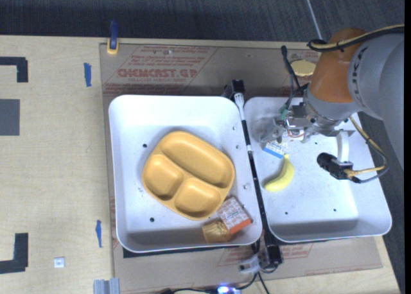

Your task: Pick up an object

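The gripper (284, 131) hangs low over the back left part of the right bin (334, 219), below the grey arm's orange band. Just in front of it lies a small blue and white packet (275, 149), very close to the gripper's tip; whether they touch is unclear. A yellow banana (280, 177) lies a little nearer the front, beside the bin's left wall. In the left bin (128, 126) sit a yellow divided tray (187, 174), an orange and white packet (234, 214) and a brown packet (215, 230).
A black plug on a yellow cable (336, 165) hangs from the arm over the right bin's right half. The divider between the bins (249, 158) runs just left of the gripper. Brown cardboard (167, 68) lies behind both bins.
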Motion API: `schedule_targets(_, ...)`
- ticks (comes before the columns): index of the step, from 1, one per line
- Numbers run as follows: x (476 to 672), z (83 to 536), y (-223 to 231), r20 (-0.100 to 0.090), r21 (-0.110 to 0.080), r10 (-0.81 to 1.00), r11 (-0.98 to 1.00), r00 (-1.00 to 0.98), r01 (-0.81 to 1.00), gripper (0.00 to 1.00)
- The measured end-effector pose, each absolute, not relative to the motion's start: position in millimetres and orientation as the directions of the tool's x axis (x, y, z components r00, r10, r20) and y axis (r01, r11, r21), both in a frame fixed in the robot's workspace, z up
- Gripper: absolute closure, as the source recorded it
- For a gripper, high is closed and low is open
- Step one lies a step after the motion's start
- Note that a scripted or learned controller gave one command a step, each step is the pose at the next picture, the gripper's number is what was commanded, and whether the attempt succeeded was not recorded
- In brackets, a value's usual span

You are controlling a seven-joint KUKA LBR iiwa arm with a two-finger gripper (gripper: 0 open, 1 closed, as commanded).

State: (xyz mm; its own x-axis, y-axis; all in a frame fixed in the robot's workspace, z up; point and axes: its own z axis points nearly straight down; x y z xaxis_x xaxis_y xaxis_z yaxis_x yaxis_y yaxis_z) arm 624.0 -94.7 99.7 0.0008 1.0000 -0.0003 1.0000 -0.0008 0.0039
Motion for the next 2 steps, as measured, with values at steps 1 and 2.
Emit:
schedule_targets(1,667.2,186,-26,0.001,0.003,1.000,0.001,-0.001,1.000,1.00)
schedule_targets(2,606.7,211,10,0.001,-0.002,1.000,0.001,-0.001,1.000,1.00)
